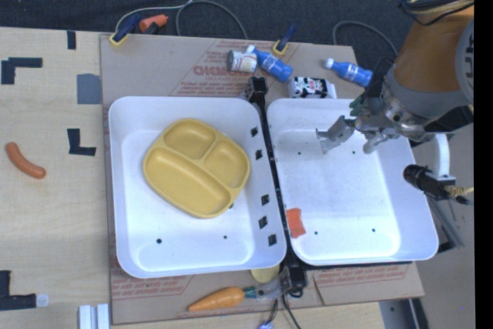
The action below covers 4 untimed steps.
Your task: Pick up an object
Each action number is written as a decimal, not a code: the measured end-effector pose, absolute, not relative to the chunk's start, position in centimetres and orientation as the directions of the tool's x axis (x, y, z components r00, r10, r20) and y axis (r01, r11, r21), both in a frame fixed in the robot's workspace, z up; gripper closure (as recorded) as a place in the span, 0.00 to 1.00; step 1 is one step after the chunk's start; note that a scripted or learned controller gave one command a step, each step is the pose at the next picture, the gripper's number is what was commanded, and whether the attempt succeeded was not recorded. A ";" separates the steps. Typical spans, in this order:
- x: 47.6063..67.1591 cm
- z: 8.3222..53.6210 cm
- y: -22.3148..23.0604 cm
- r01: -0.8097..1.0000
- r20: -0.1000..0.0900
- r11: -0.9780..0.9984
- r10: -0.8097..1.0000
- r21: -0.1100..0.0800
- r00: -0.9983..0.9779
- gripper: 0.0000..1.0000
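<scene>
My gripper [353,139] hangs over the far part of the right bin [347,200], open, with nothing between its fingers. One grey finger [332,135] points left and the other [373,142] sits nearer the wrist. A small orange-red block [295,223] lies against the right bin's left wall, toward the front and well below the gripper. In the left bin [142,246] rests a yellow divided plate [196,166].
Behind the bins lie a white-and-blue bottle [260,62], a second blue bottle [349,72] and a small black-and-white pack [312,88]. A carrot [216,299] lies in front of the bins. A sausage [25,160] lies on the bench at far left.
</scene>
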State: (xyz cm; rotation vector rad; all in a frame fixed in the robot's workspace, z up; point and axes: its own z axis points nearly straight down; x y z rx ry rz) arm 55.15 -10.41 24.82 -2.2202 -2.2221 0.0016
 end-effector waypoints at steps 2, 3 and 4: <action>63.8 18.8 -5.8 1.000 -0.001 0.006 1.000 0.008 -0.006 0.00; 58.0 18.4 -0.3 1.000 0.001 0.003 1.000 -0.005 -0.003 0.00; 62.2 18.4 -6.5 1.000 -0.001 0.000 1.000 0.001 0.000 0.00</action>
